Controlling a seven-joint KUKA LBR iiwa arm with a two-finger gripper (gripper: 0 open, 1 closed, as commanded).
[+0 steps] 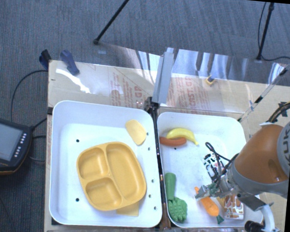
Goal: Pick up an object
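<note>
My gripper (210,191) hangs low in the right bin (206,122), near its front right corner. It sits right over an orange carrot-like piece (210,205), beside a small red and white carton (232,208). A green toy vegetable (173,200) lies to its left. At the back of the bin rest a yellow banana (182,134) and a red sausage (172,141). The arm's wrist hides the contact with the carrot.
The left bin (63,130) holds a yellow divided tray (111,175) and a pale yellow block (136,132). A metal divider post (163,79) stands behind the bins. A teach pendant (0,144) lies off the bench at left.
</note>
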